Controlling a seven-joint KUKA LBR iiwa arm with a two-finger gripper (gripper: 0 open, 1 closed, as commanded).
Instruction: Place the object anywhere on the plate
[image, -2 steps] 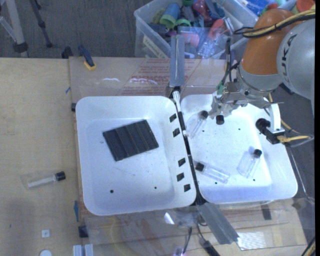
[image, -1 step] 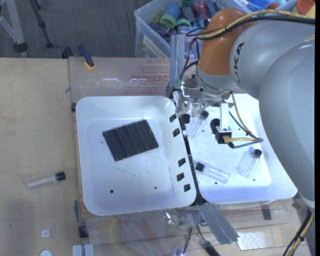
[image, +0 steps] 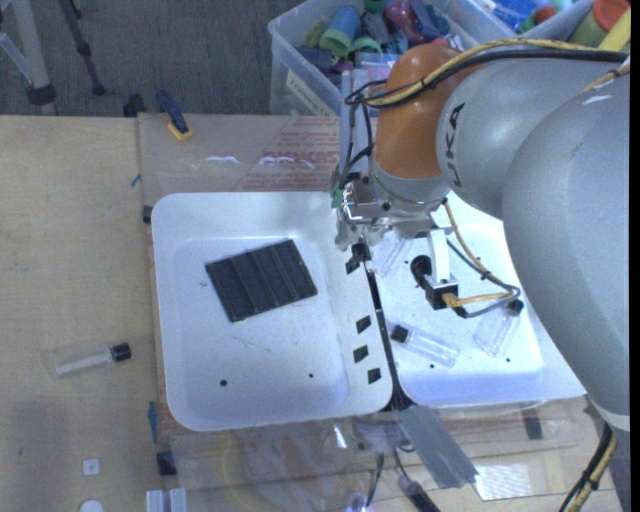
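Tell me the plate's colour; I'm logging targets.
The plate is dark grey to black with ribbed stripes, seen in the camera view in the left bin.

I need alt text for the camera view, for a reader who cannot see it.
A grey arm reaches from the right, its gripper hanging over the seam between two white bins. The left bin holds a dark ribbed plate; the right bin holds clear vials.
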